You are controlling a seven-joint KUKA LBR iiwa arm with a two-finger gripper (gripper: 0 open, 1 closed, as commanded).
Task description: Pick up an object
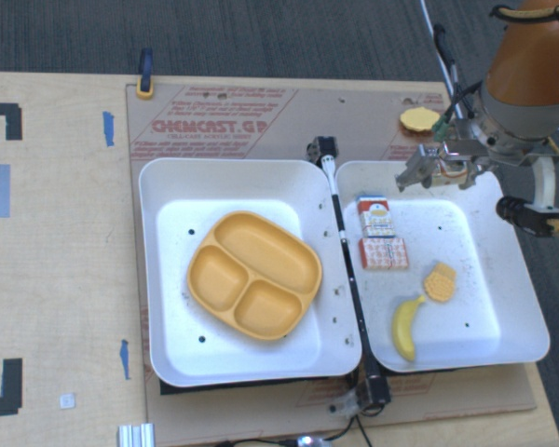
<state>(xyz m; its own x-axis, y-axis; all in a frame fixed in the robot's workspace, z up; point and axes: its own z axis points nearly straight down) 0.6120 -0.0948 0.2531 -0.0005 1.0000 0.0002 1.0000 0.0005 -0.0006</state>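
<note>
The right bin (503, 333) holds a small red-and-white box (375, 216), a pink-and-white packet (384, 252) just in front of it, a tan cracker-like piece (439, 283) and a yellow banana (405, 327) near the front. My gripper (440, 173) hangs over the back edge of this bin, right of the box and apart from it. Its fingers are spread open with nothing between them.
The left bin (168, 203) holds a yellow three-part plate (253, 276). A round yellow item (418, 119) lies on the cardboard sheet behind the right bin, close to the wrist. A black divider clamp (324, 147) sits between the bins at the back.
</note>
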